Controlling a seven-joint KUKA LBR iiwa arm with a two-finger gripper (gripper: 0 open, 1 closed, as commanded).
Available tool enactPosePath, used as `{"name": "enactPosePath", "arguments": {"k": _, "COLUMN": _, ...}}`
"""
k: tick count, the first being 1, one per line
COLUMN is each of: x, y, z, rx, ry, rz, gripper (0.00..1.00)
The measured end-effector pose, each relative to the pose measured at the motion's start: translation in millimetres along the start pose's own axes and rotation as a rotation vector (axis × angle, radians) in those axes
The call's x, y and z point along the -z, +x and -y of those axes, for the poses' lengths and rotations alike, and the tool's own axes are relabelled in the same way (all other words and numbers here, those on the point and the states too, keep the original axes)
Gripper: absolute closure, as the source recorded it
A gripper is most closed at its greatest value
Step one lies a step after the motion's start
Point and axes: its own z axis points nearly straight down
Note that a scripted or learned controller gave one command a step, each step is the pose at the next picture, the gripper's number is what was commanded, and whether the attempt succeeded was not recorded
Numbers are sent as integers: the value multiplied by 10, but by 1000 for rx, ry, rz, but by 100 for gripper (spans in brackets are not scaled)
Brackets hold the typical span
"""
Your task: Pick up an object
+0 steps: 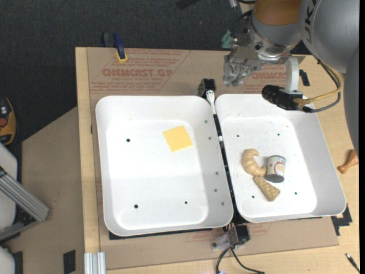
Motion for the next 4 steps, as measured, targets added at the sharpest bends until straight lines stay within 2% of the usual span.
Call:
{"name": "enactPosePath", "arguments": {"k": 1, "x": 2157, "y": 371, "z": -151, "rx": 2, "ry": -16, "rz": -3, "gripper": 100}}
{"name": "enactPosePath", "arguments": {"k": 2, "x": 186, "y": 888, "z": -111, "rx": 2, "ry": 24, "rz": -1, "gripper": 100}}
{"name": "enactPosePath", "arguments": {"k": 3, "x": 1953, "y": 1238, "z": -147, "rx": 3, "ry": -15, "rz": -6, "gripper": 100}}
{"name": "enactPosePath", "arguments": {"k": 4, "x": -112, "y": 1606, "z": -115, "rx": 1, "ry": 20, "rz": 1, "gripper": 100}}
